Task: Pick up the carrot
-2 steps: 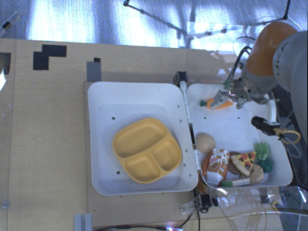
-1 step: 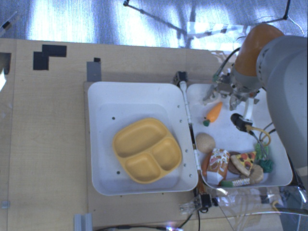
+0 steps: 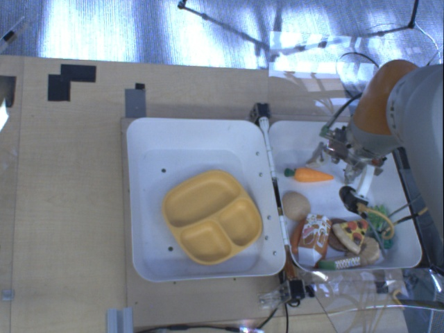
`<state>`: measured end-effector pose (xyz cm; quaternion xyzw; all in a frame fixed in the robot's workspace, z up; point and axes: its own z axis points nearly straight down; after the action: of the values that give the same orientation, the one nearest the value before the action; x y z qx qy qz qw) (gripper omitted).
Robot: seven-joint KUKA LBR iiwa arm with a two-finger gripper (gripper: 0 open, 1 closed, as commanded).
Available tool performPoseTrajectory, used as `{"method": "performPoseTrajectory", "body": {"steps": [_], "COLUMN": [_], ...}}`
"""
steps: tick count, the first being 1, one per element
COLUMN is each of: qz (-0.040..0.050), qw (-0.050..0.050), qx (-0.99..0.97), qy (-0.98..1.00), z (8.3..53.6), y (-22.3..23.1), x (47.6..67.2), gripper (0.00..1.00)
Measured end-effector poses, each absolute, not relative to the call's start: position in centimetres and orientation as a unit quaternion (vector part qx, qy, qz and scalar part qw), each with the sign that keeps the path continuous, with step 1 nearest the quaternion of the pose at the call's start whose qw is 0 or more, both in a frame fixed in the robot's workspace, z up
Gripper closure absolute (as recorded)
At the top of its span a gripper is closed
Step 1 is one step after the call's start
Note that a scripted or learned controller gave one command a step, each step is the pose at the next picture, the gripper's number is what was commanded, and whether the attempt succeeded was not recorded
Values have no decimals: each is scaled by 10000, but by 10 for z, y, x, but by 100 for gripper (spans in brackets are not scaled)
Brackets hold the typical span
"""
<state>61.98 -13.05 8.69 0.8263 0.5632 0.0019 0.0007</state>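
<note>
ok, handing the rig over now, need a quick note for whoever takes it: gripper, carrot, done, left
Gripper: in the right bin, above and right of the carrot, nothing seen between its fingers; open or shut can't be told.
Carrot: lying flat on the right bin floor, green end toward the left bin, apart from the other toy food nearer the camera.
Yellow divided plate: in the left bin.
Done: arm is over the right bin near the carrot.
Left: grasp the carrot and lift it.

The surface [image 3: 69,207] looks like matt wood; the bins [image 3: 201,141] and yellow plate [image 3: 211,217] like smooth plastic; the carrot [image 3: 313,175] glossy.
</note>
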Motion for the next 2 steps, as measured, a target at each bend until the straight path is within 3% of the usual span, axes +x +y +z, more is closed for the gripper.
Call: {"method": "performPoseTrajectory", "body": {"steps": [2], "qz": [59], "qw": [37], "qx": [8686], "qy": [4954], "z": [89], "y": [-90], "x": [553], "gripper": [0]}}
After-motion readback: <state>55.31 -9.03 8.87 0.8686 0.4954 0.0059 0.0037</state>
